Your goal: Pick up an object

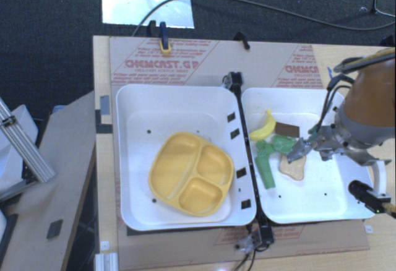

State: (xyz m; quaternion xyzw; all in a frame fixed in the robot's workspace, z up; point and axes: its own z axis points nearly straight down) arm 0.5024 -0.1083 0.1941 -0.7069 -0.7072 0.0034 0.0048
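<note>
My hand [301, 151] reaches in from the right edge of the surface and hangs low over the right bin [322, 205], its dark tip at the cluster of small items near that bin's left wall. I cannot tell how my hand is set, or whether it has hold of anything.

Going from largest to smallest: the surface [185, 56] is a board with red lettering, carrying two shallow white bins side by side. The left bin [139, 109] holds a yellow divided tray [192, 172], broad, stiff and probably smooth, so awkward for me to pinch except at its rim.

In the right bin, a green toy [267, 164] lies lengthwise near the left wall; it looks light and soft or plastic, and its narrow stem seems the easiest place to close on. A tan flat piece [292, 169] sits just beside my hand's tip, thin and low, likely hard to get under. A yellow banana-shaped toy [263, 129] curves toward the bin's far left corner, light and rounded, best taken across its middle. A small brown block [286, 129] touches or nearly touches it.
</note>
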